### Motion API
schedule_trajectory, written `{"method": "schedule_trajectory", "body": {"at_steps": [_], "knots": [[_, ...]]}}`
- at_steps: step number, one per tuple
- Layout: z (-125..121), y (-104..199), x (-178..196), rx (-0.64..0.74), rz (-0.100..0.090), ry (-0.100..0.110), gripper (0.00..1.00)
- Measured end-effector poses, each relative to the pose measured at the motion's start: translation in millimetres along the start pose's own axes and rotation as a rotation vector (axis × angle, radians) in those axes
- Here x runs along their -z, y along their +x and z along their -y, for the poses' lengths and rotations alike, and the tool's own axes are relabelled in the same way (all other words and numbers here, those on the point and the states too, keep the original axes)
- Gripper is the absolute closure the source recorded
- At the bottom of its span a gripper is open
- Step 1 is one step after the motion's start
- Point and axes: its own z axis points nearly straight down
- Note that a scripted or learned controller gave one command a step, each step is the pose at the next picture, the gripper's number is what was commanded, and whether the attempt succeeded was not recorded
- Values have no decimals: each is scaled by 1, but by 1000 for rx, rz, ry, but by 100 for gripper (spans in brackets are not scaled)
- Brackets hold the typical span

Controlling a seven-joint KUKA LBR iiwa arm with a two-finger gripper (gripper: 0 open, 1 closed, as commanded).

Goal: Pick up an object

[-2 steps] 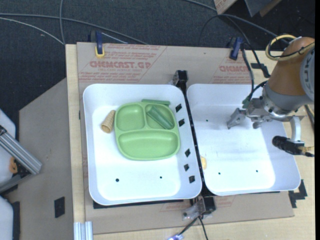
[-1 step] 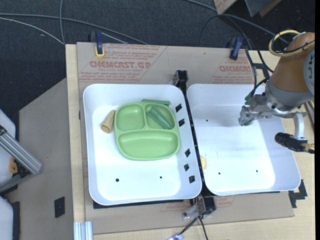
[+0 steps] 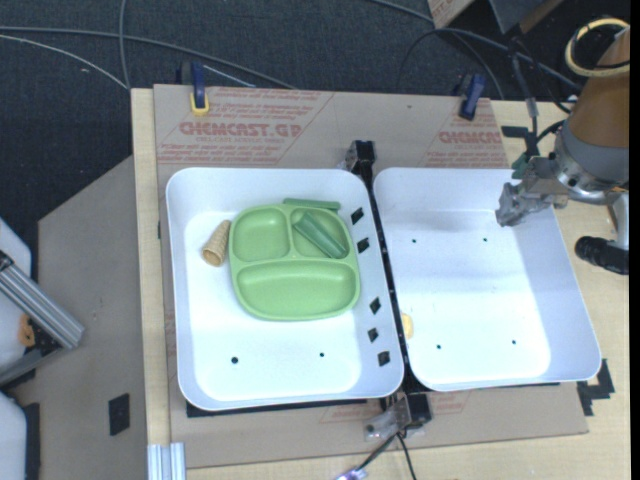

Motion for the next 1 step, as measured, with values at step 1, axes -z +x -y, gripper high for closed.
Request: {"method": "schedule_trajectory", "body": {"at_steps": [1], "knots": [[-2, 0, 45, 0, 0, 1, 100]]}}
